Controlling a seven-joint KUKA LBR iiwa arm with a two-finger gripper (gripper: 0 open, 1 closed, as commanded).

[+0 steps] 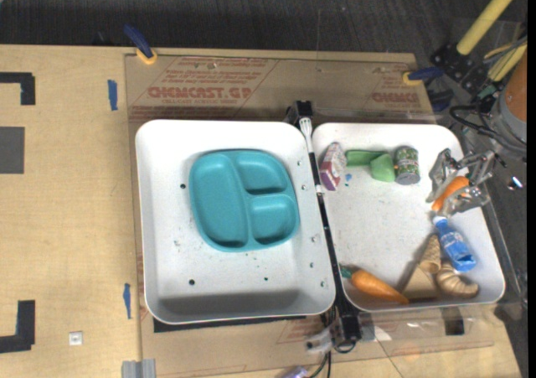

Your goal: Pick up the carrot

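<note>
Smooth tapered orange carrot (376, 285) lying by the near wall of the glossy white right bin (381, 217), metallic jaws (455, 183) well apart from it at the bin's far-right rim (spread unclear, cannot tell), teal divided plastic plate (244, 198) in the neighbouring bin.

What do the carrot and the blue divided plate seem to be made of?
The carrot looks like a plastic toy: even orange color and a smooth, faintly shiny skin. The plate looks like molded plastic with a matte finish: uniform teal color and soft, rounded compartment edges. Neither can be confirmed from the look alone.
</note>
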